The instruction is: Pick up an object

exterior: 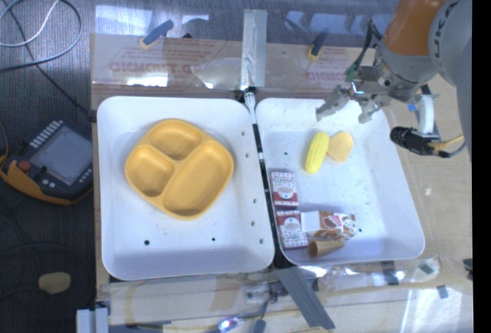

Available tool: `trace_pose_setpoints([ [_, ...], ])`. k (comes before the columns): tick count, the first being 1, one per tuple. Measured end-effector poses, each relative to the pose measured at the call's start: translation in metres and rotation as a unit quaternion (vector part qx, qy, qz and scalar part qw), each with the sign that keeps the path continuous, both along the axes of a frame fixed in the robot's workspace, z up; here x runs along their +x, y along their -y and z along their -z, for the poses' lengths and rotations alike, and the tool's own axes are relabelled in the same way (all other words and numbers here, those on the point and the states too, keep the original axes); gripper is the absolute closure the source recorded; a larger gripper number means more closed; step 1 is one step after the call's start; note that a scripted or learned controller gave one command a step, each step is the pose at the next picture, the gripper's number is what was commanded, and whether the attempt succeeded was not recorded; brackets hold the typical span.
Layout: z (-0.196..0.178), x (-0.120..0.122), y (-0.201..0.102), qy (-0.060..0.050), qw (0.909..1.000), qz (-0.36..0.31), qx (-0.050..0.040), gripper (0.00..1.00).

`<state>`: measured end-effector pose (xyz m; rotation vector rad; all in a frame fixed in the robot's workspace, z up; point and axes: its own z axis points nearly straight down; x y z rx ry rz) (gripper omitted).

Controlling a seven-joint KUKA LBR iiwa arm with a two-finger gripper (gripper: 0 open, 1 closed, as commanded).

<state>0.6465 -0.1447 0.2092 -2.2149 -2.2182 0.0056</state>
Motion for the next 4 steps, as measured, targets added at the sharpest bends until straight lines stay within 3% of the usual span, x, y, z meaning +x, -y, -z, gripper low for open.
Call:
trace_pose_setpoints([
  [1,0.115,-0.005,0.01,0.004,0.9957,-0.092,-0.0009,0.0],
  [2,0.109,-0.005,0.011,0.002,0.9958,-0.091,0.0005,1.0],
  [3,-0.007,0.022,-0.028,0.004,0.9947,-0.102,-0.0014,1.0],
  [4,-0.075,-0.01,-0.026,0.003,0.994,0.109,-0.0032,1.0],
])
